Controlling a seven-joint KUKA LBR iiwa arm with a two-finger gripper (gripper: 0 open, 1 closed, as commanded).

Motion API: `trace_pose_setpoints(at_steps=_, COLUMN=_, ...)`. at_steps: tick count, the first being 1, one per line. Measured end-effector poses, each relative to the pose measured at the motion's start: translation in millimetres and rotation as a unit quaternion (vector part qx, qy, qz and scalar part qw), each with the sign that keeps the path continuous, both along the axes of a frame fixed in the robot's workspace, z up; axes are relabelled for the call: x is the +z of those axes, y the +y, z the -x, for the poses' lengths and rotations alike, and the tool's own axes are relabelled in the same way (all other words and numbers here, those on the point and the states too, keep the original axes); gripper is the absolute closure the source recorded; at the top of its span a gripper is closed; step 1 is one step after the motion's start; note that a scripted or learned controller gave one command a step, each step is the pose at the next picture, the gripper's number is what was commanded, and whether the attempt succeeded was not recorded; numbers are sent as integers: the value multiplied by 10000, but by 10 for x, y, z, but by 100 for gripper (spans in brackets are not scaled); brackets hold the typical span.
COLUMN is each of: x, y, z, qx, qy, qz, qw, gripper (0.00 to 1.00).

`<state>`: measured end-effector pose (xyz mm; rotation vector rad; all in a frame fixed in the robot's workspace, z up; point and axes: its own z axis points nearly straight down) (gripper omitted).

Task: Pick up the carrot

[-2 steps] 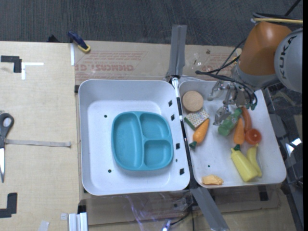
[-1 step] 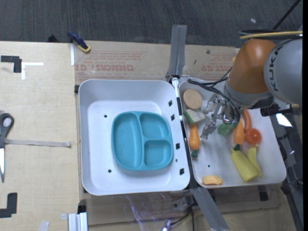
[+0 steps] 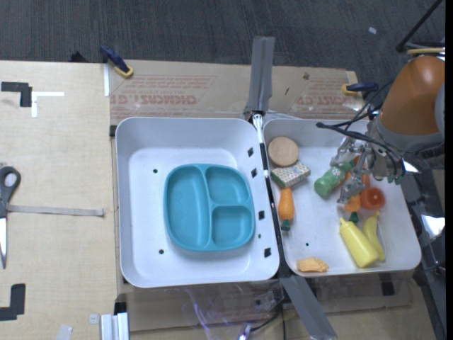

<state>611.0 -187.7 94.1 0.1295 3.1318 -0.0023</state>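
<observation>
Single fixed overhead camera, tilted obliquely downward over the left bin (image 3: 127, 190); the right bin (image 3: 403, 253) adjoins it, and the arm (image 3: 417, 98) enters beyond that bin.

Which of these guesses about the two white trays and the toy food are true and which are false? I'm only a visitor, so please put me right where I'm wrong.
1. The carrot lies in the right bin, near its left wall. True.
2. The blue divided plate holds the carrot. False: the plate sits in the left bin, and the carrot is in the other bin.
3. The gripper is over the right side of the right bin, apart from the carrot. True.
4. The yellow bottle stands upright in the left bin. False: it lies on its side in the right bin.
5. A round cookie lies beyond the carrot. True.
</observation>
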Motion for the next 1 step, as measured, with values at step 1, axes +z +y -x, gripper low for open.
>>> trace_pose_setpoints(at_steps=1, x=228, y=-226, z=643, qx=246, qy=11, qz=-2, qw=9997, gripper=0)
